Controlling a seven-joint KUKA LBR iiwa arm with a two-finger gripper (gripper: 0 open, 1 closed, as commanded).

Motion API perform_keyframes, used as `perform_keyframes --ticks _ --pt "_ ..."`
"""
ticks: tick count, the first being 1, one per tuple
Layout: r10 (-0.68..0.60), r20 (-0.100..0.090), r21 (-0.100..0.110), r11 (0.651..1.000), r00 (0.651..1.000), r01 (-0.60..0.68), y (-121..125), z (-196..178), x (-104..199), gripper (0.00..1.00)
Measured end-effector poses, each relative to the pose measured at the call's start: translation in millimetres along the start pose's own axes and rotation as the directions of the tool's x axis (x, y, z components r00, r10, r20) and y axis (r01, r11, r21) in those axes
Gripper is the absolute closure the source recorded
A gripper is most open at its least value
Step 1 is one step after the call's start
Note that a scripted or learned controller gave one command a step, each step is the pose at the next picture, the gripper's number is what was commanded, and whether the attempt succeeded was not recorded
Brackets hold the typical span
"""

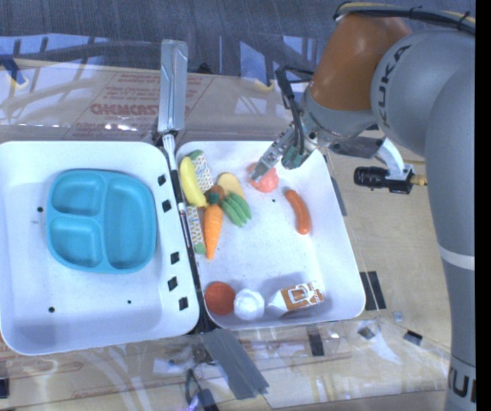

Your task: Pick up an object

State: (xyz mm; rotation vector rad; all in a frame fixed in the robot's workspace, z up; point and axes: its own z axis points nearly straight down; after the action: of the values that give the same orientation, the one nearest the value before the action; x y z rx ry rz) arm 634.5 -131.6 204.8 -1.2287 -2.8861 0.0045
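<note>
The arm (416, 101) reaches in from the right, and its gripper (278, 161) hangs low over the far part of the right bin (335, 229), close to that bin's far edge. Just below the fingertips lies a small pink-red toy (265, 179); the tips touch it or sit right above it, and whether they have closed on it cannot be told from this angle.

The right bin holds the other toys. Along its left edge a banana (190, 181) lies lengthwise, with a carrot (212, 227) beside it, pointing toward the near edge. A bunch of green beans (236, 208) rests between the carrot and a yellowish piece (229, 184) just beyond them. A sausage (299, 211) lies by itself toward the right edge, near the pink-red toy but apart from it. At the near edge three things sit in a row: a tomato (219, 297) toward the near left corner, a white ball (249, 303) touching it, and a small carton (296, 298) tipped on its side toward the near right corner.

The left bin (14, 255) carries a blue divided plate (102, 220) lying flat near its middle, well apart from the gripper.
</note>
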Motion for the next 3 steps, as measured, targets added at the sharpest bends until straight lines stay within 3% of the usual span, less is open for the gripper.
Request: perform_keyframes --ticks 1,2,3 --pt "-0.153 -0.002 0.0 0.988 0.988 0.153 -4 -14 27 1.0" --pt "0.265 -0.003 0.004 0.964 0.964 -0.265 44 -3 81 1.0" --pt "0.532 -0.002 0.006 0.847 0.847 -0.532 19 18 98 1.0"
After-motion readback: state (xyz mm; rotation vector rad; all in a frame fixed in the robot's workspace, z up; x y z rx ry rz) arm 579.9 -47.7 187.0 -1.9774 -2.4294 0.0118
